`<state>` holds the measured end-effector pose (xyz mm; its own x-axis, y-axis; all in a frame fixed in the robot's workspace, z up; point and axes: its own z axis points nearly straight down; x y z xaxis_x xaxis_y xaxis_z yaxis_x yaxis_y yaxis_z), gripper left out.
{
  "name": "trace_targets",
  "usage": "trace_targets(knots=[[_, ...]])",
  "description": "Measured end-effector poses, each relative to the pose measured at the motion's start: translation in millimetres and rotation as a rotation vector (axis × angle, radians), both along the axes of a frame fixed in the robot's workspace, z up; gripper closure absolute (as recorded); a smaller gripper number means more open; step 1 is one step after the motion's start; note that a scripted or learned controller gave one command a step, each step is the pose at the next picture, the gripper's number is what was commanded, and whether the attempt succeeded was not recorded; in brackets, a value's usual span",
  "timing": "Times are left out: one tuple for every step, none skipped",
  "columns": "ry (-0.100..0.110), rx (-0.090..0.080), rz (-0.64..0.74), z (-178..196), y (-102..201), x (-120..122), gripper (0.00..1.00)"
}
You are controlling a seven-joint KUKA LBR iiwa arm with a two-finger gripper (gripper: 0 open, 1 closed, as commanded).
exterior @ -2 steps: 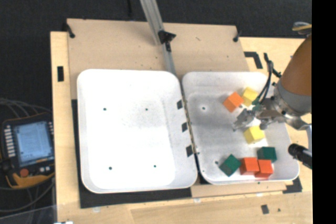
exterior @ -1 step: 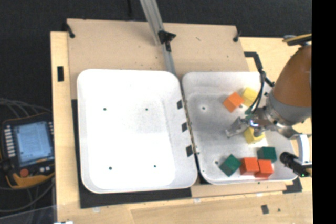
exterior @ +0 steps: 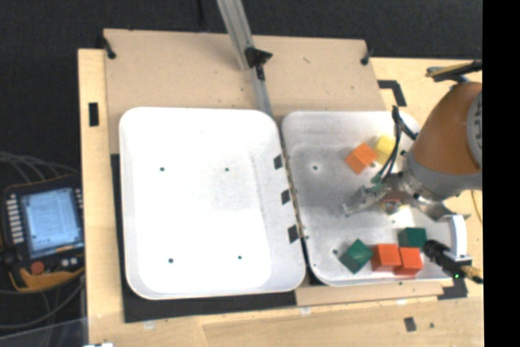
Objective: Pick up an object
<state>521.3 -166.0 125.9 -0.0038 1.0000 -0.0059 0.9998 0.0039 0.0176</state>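
In the right bin, near its middle, the gripper hangs low over bare floor with nothing between its fingers; whether it is spread or closed, cannot tell, too blurred. Candidate objects all sit in this bin: an orange block and a yellow block just beside each other toward the bin's far edge, and along its near edge a green block, two orange-red blocks touching each other, and a dark green block just behind them. They look like small rigid cubes, probably light, hard, not fragile, faces maybe a bit slick. Best hold is likely across two opposite flat faces; the lone green block looks easiest, since it has room on both sides.
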Motion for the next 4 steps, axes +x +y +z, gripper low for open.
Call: trace_targets(knots=[[0.01, 0.005, -0.01, 4, 0, -3, 1.0], [0.009, 0.003, -0.001, 69, -3, -2, 1.0], [0.013, 0.004, 0.0, 86, -4, -1, 1.0], [0.017, 0.007, 0.003, 80, 47, 11, 1.0]])
